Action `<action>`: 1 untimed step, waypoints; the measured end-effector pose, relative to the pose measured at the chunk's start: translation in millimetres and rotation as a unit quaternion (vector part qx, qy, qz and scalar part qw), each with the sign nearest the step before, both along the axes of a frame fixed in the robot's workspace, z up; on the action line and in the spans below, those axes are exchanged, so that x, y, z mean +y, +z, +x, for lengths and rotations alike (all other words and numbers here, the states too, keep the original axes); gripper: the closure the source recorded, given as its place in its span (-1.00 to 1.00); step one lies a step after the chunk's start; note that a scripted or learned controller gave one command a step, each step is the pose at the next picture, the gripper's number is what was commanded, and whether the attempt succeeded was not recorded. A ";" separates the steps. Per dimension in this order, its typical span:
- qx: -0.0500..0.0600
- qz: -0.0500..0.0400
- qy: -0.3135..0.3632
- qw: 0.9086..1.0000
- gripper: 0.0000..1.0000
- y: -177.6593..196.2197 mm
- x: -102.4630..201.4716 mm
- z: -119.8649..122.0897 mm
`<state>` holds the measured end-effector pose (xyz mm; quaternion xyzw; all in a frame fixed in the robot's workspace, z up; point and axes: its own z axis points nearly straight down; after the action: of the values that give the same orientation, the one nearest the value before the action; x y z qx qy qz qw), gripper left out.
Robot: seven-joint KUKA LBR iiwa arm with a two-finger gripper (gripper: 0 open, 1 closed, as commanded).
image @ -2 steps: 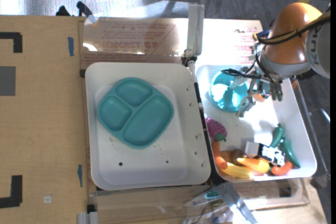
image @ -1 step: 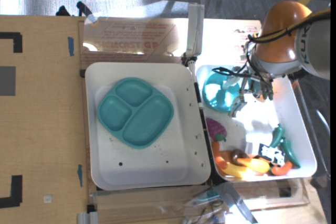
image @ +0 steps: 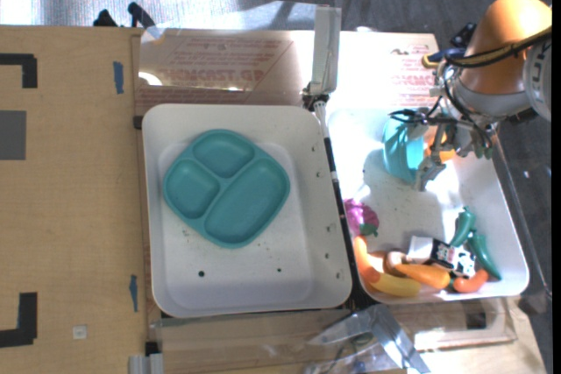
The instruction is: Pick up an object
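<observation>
1. The teal cup point(image: 401, 151) sits in the upper part of the right bin point(image: 513, 228).
2. The gripper point(image: 436, 160) hangs just beside it, on its right.
3. Jaw state: cannot tell.
4. The left bin point(image: 166, 276) holds a teal divided plate point(image: 227, 186).

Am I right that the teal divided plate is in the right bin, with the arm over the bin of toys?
Not quite. The camera view shows the teal divided plate lying in the left bin, not the right one. The rest holds: the arm reaches over the right bin, where the toys are piled near the front edge, its gripper beside a teal cup.
</observation>
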<state>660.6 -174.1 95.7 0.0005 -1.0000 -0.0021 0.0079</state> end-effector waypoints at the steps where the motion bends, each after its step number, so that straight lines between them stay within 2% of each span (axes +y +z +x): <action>1: 0.013 0.002 0.001 1.000 1.00 -1.2 2.0 -6.8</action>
<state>653.8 -172.1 94.5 0.0018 -0.9998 -0.0039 0.0208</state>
